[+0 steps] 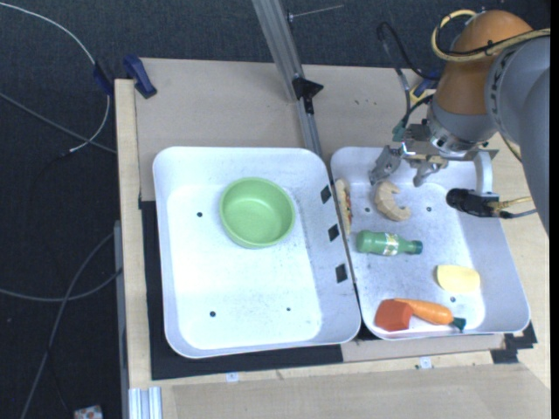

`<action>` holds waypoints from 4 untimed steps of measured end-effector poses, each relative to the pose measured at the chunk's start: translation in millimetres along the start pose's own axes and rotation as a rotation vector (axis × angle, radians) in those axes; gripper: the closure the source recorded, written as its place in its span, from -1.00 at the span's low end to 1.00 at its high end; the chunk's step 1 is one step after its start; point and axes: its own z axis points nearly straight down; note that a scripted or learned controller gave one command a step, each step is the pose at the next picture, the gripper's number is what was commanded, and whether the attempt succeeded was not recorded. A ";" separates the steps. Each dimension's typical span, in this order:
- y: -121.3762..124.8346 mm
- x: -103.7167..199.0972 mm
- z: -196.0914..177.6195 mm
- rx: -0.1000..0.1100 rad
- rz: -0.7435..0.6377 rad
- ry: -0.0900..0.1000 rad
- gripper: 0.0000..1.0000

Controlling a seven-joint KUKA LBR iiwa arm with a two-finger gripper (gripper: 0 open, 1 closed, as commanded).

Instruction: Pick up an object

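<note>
Two fingers of the gripper (400, 166) are standing apart, clamping nothing, hovering just above the tan curved piece (391, 201) lying at the back of the right bin (498, 269). Nearby, the green bottle (389, 245), yellow piece (458, 278) and carrot (419, 313) are lying further forward. The fingers are risking a miss, since the curved piece is looking low and off-centre and could skid aside on closing.

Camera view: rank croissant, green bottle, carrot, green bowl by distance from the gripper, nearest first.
Gripper hangs over the right bin's far end.
1. Croissant: just below it, right bin.
2. Green bottle: mid right bin, lying flat.
3. Carrot: near end of the right bin.
4. Green bowl: left bin.
Carrot and bowl are close; ranking is tentative.
</note>
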 end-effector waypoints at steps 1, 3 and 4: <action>-0.3 0.8 42.9 -0.002 -0.001 0.000 -1.00; 0.7 5.1 -41.0 -0.024 -0.003 -0.003 1.00; 11.1 1.3 -97.8 -0.024 -0.004 -0.004 1.00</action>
